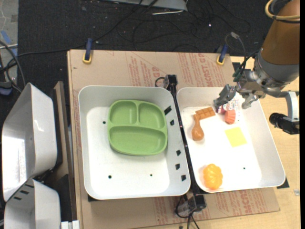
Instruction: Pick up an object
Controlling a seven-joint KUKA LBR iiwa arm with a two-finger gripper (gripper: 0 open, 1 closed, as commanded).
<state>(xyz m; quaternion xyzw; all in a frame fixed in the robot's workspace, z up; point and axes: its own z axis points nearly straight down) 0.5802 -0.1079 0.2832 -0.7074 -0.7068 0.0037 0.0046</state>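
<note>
Gripper (pixel 237 98) hangs over the far part of the right bin (pixel 267 142), its two grey fingers splayed apart, one ending left near the bin's back wall and the other right of it. Between and just below them sits a small pink object (pixel 230 115) with a white and red bit at its top; the fingers partly cover that top, so I cannot tell whether they touch it, and nothing is plainly clamped between them. The arm (pixel 281 42) runs up and right from the wrist, its orange band cut off by the picture's top and right edges. Just left of the pink object lies an orange-brown waffle-like piece (pixel 205 112), and touching its lower side an orange-brown spoon-like item (pixel 197 130) whose exact shape is hard to make out. A flat yellow square (pixel 236 137) lies near the pink object, toward the front. An orange lumpy object (pixel 213 176) sits well apart near the front wall. The left bin (pixel 95 175) holds a green divided plate (pixel 137 127) with three compartments. Both bins rest on a cardboard sheet (pixel 143 66) held by two yellow clamps (pixel 87 56) at its far edge. White tubs (pixel 26 142) at the left are cut off by the frame.
</note>
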